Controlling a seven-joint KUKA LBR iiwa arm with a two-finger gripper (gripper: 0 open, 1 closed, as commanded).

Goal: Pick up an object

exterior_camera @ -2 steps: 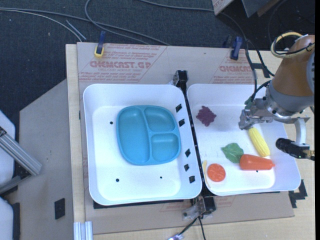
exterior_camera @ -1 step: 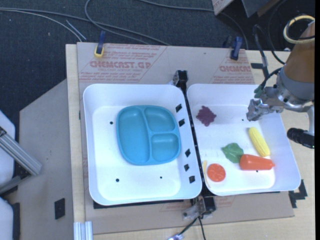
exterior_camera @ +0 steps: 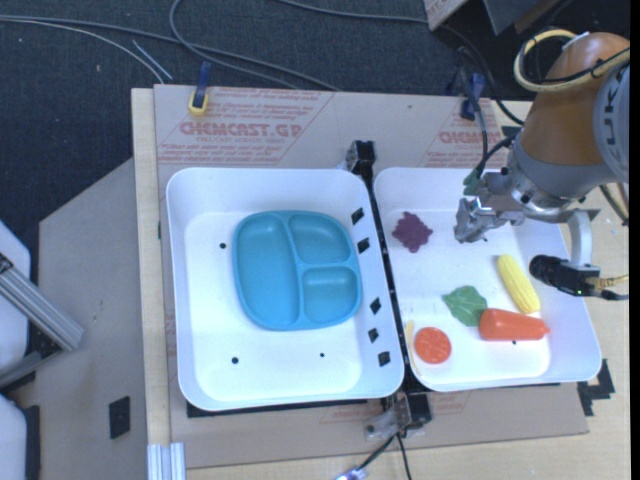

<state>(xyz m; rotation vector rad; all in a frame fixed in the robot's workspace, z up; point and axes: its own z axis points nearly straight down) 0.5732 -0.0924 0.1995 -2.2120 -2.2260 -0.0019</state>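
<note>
- Dark carpet with loose cables surrounds your bench [exterior_camera: 250, 118], a brown board printed with red lettering that carries two shallow white bins side by side.
- Your gripper [exterior_camera: 470, 230] hangs over the upper part of the right bin [exterior_camera: 570, 363]; whether it is spread or pressed together you cannot tell from this angle, and nothing shows between its tips.
- Just to its left in that bin you have a purple grape cluster [exterior_camera: 411, 231], close to the gripper but apart from it.
- Below and to the right lies a yellow corn cob [exterior_camera: 518, 283], slanted, near the bin's right side.
- Further down you see a green leafy piece [exterior_camera: 465, 304] touching an orange carrot [exterior_camera: 513, 325] that lies beside it.
- Near the bin's lower left corner sits a round orange slice [exterior_camera: 432, 345], flat on the floor.
- Across the black divider, the left bin [exterior_camera: 200, 358] holds a blue compartment tray [exterior_camera: 296, 268], well apart from the gripper.
</note>
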